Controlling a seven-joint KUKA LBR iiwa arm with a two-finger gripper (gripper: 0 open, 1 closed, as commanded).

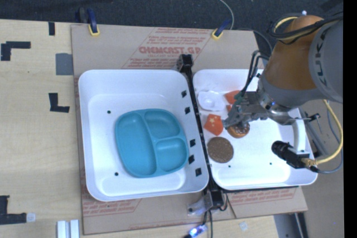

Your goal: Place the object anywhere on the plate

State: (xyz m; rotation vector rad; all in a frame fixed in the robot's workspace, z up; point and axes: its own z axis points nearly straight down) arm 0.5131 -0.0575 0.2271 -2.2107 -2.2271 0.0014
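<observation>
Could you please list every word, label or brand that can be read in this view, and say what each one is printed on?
"CHEMCAST GP": red print on the brown board under the two bins, readable above the left bin.
More red lines around it on that board: too small and blurred to read.
Faint red print on the board's front edge: unreadable.
"KU": dark letters on the grey arm, cut off at the edge; likely part of the brand name.

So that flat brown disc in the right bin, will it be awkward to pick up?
Probably. The brown disc lies flat on the right bin floor, so fingers get little edge. It looks thin and light, likely to slide when pushed rather than roll.
</observation>
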